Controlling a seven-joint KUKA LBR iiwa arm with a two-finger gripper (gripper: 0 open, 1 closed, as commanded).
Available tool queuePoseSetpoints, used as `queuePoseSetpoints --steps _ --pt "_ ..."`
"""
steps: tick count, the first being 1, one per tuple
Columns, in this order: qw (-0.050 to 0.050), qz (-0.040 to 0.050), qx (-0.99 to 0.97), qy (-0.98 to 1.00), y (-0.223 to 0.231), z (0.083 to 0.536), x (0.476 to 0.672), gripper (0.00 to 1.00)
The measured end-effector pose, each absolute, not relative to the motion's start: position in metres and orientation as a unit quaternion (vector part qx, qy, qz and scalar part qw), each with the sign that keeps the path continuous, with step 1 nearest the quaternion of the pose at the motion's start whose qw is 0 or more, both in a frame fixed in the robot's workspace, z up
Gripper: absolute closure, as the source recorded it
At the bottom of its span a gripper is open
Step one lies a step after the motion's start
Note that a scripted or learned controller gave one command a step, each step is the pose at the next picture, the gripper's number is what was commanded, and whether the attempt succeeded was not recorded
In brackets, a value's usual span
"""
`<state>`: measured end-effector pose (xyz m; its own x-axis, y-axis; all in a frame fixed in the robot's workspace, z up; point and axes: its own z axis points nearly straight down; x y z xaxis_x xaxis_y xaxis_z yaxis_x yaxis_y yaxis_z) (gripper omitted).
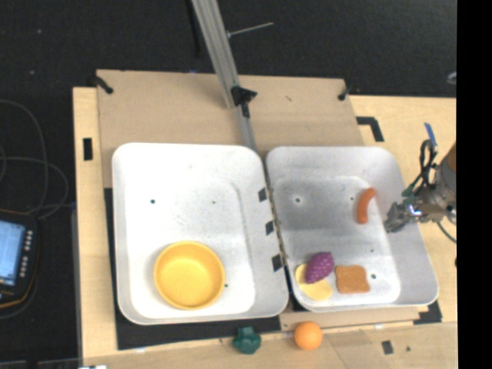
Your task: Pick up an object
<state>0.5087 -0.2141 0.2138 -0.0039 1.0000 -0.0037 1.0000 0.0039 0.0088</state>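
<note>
Yellow catches our eye first: a bowl sits in the left bin, well left of the right bin, while a green toy and an orange ball lie on the bench just below that right bin's near rim, likely spilled out. Inside the right bin we see a purple fruit resting on a yellow slice, a piece of toast beside them, and a sausage apart, nearer the far right wall, all loose for picking. At that bin's right rim hangs the gripper, just right of the sausage; we judge it carries nothing, though we cannot tell how far it is open.
</note>
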Motion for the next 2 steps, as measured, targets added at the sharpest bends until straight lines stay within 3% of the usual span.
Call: queuePoseSetpoints --steps 2 --pt "0.0 0.001 0.706 0.708 -0.096 0.219 0.512 1.0"
